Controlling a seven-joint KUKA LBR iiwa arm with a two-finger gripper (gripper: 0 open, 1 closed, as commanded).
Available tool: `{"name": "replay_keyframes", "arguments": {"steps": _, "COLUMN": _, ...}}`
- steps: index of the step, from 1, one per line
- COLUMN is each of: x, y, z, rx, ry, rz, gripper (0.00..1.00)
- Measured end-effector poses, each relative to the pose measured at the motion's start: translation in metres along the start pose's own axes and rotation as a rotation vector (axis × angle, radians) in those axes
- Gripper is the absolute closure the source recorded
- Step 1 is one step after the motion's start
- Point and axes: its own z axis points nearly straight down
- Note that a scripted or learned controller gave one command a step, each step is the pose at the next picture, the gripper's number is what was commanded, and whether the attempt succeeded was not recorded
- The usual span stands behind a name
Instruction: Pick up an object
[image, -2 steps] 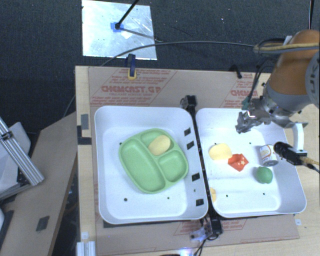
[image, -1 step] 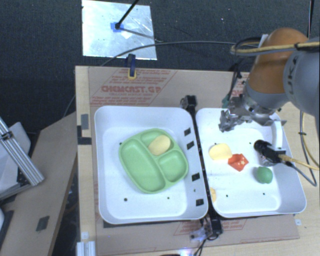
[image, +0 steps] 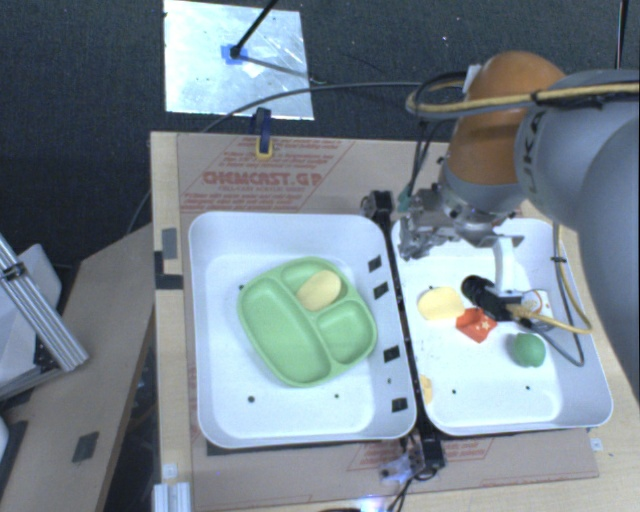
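Hovering over the right bin (image: 575, 400), our gripper (image: 420, 240) sits above the yellow piece (image: 440, 303); finger state, can't tell.

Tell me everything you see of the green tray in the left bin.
The green tray is pale green, glossy like plastic, rounded, with three compartments: one long, two small. It lies flat and skewed in the middle of the left bin. A yellow item sits in its upper small compartment; the others hold nothing.

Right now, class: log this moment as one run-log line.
tool: over right bin, far-left corner | holding: nothing seen | plate: left bin, yellow piece on it
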Motion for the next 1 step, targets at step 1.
{"name": "replay_keyframes", "arguments": {"steps": 1, "x": 0.047, "y": 0.0078, "z": 0.0037, "rx": 0.0, "ry": 0.0, "rz": 0.0, "gripper": 1.0}}
